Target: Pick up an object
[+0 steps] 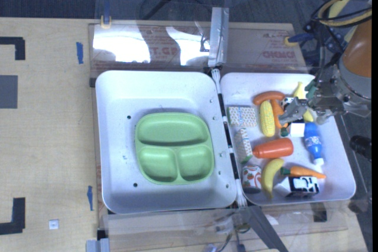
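The right bin (345,186) holds several toy foods: a red sausage (269,96), a yellow corn cob (267,117), an orange-red pepper (273,148), a banana (270,174), a carrot (305,172) and a blue-and-white bottle (313,142). My gripper (293,110) reaches in from the right and hangs low over the bin's upper middle. It sits just right of the corn cob and above the bottle. A yellow piece (300,91) shows just behind it. I see nothing held in it.
The left bin (112,127) holds a green divided plate (174,147). A checkered packet (242,116), a second packet (243,143), a small can (251,177) and a black-and-white item (304,185) also lie in the right bin. A clear divider (217,38) stands behind the bins.
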`<state>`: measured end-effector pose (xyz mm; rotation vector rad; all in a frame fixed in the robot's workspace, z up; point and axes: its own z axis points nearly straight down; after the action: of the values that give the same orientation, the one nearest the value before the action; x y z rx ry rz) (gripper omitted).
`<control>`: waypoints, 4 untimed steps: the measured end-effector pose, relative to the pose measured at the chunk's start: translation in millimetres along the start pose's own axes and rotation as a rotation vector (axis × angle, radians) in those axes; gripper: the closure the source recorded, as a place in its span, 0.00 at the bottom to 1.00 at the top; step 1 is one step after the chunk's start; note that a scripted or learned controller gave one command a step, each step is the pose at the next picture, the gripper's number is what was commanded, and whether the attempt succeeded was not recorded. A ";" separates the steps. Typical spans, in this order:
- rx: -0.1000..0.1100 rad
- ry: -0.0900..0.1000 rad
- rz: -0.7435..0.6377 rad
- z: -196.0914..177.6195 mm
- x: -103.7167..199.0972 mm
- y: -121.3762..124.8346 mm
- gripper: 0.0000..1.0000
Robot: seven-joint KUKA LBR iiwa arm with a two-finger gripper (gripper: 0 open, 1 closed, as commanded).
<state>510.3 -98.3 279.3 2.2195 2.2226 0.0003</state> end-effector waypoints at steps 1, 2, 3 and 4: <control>0.001 0.001 -0.024 78.8 -1.5 59.6 0.00; -0.032 -0.007 0.056 164.6 -45.3 90.7 0.00; -0.035 -0.004 0.059 153.5 -45.0 91.6 1.00; -0.003 0.000 -0.021 192.4 -15.3 117.2 1.00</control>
<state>627.6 -113.5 87.0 2.1942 2.2440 0.0038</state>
